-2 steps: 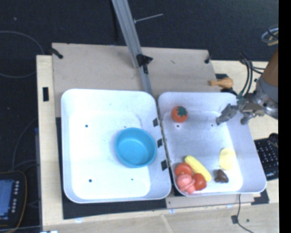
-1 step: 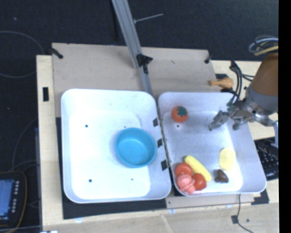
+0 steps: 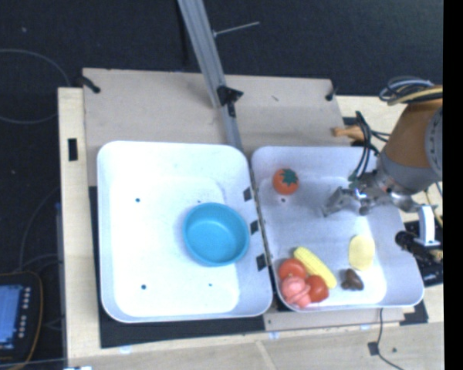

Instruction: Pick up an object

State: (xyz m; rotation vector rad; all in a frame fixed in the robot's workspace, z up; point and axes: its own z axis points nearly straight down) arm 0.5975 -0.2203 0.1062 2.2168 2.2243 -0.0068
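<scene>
While gripper (image 3: 341, 203) hangs open and empty mid right bin (image 3: 316, 168), the toys crowd its near edge. Risk: closing on tomato (image 3: 285, 180) may roll it away.

1. A robotics lab or test cell, seen from above.
2. A pale plywood bench (image 3: 162, 106) bears two shallow white plastic bins (image 3: 139, 168) side by side.
3. A grey metal mast (image 3: 204, 45) rises behind the bins.
4. Left of the bench, on dark floor, lies a blue-screened control pendant (image 3: 4, 314).
</scene>
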